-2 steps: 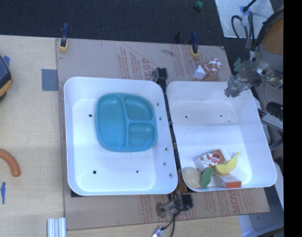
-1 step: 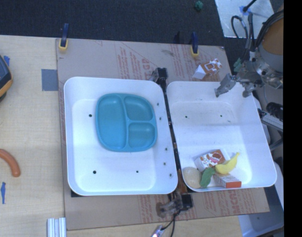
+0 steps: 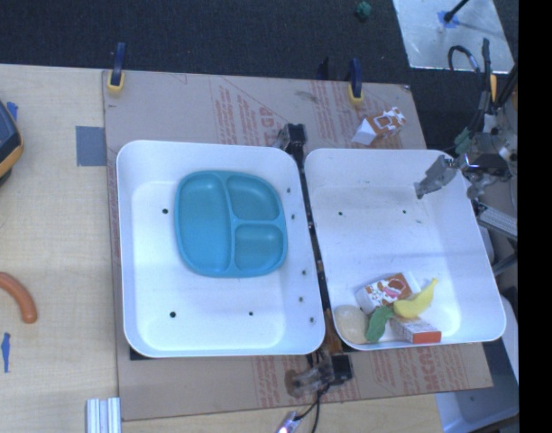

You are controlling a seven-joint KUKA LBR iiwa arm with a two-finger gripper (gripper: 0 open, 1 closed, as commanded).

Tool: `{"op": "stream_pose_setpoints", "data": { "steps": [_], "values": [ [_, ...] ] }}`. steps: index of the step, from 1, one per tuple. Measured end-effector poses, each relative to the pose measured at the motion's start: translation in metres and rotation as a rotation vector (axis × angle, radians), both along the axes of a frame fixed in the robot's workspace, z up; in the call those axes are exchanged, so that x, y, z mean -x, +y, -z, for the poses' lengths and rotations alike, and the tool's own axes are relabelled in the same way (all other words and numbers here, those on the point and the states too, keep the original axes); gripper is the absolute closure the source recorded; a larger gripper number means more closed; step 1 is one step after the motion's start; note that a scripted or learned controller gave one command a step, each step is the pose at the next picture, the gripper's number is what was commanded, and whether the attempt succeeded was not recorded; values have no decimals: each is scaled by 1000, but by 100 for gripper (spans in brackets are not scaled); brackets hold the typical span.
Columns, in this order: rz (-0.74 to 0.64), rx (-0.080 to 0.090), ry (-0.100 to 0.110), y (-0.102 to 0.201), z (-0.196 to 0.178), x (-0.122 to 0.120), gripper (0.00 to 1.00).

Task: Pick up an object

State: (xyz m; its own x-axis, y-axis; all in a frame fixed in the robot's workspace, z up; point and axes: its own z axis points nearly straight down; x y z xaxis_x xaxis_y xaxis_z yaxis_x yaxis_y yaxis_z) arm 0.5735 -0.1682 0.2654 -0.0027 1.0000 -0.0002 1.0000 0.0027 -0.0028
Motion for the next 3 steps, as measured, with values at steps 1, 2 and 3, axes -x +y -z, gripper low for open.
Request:
{"op": "stream_pose_setpoints", "data": {
  "steps": [1,2,3],
  "values": [
    [-2,0,0,41,28,-83,0],
    [0,0,0,10,-9,-2,0],
    [0,0,1,29,-4,98,0]
  ]
}}
